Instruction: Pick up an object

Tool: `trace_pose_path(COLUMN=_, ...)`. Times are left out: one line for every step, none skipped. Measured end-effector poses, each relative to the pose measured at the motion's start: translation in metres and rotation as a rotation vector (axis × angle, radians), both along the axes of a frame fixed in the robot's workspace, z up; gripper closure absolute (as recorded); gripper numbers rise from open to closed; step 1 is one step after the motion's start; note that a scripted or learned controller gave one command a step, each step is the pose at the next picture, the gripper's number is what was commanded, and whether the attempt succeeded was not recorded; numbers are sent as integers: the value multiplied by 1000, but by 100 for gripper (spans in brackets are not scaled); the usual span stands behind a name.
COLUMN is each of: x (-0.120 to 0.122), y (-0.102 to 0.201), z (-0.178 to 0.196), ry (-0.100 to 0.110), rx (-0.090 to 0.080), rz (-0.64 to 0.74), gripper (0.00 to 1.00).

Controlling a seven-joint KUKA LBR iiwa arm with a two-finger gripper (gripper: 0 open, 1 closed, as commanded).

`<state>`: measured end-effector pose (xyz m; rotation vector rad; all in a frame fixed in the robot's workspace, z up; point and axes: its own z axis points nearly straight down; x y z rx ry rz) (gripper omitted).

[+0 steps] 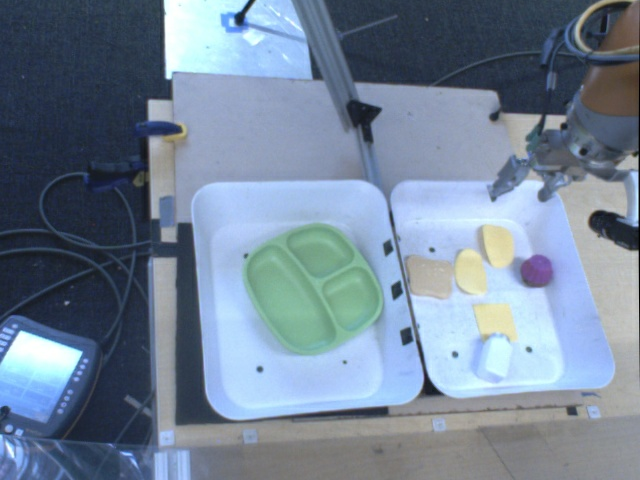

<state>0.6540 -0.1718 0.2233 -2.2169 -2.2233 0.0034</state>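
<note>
In the right bin (575, 258) lie a tan slice (430, 277), two yellow pieces (471, 271) (496, 245), a purple ball (536, 270), a yellow square (495, 320) and a white block (494, 357).

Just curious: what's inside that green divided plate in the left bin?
The green divided plate shows three bare compartments, with no food in them. The bin floor beneath it is covered, so whatever lies under it can't be seen.

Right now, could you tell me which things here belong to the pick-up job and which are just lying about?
Job:
gripper, open above the right bin
purple ball
yellow pieces
tan slice
white block

Lying about:
green divided tray in the left bin
pendant
</note>
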Motion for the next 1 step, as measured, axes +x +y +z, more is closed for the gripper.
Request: trace_pose_path(x=0, y=-9, z=-57, ry=0, rx=0, rz=-3, gripper=0)
